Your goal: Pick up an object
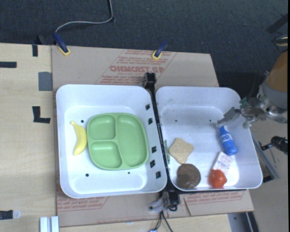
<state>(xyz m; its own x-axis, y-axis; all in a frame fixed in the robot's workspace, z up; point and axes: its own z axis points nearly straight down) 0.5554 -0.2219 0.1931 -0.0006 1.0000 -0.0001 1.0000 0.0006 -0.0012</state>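
The right bin (198,105) holds a blue bottle (227,141), a white and red packet (224,162), a red tomato-like ball (218,178), a brown round piece (188,175) and a tan bread slice (181,150). My gripper (236,119) hangs over the bin's right side, just above the top end of the blue bottle. It is open, with one finger (226,116) spread to the left and nothing between the two.
The left bin (67,100) holds a green divided plate (118,140) and a yellow banana (79,137) to the plate's left. A black divider with clips (154,129) runs between the bins. The bins rest on cardboard (130,69).
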